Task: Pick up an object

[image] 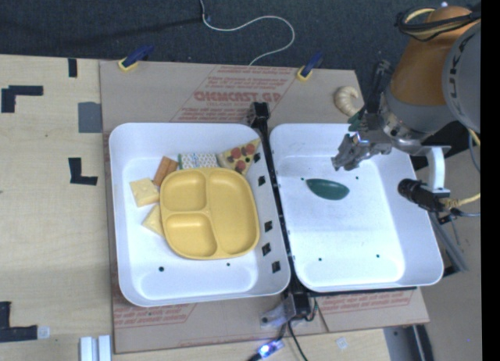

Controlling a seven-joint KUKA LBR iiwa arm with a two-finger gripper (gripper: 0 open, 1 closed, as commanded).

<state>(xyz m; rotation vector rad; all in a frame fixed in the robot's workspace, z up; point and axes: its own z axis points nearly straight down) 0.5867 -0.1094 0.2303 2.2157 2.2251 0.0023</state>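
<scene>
A dark green oval object (327, 189) lies in the right bin (391, 269), near its upper middle. My gripper (346, 159) hangs just above and to the right of it, over the bin's upper part, with nothing visible in it. In the left bin (133, 273) a yellow divided plate (209, 212) sits on several small items: tan squares (144, 191), an orange-brown piece (165, 169) and a patterned piece (241, 155) along the plate's upper edge.
Both bins rest on a cardboard sheet (226, 90) on the wooden bench. A small beige object (348, 101) lies on the cardboard beyond the right bin. A white cable (250, 27) loops across the dark floor at the top. The arm's orange band (426, 62) is at the right.
</scene>
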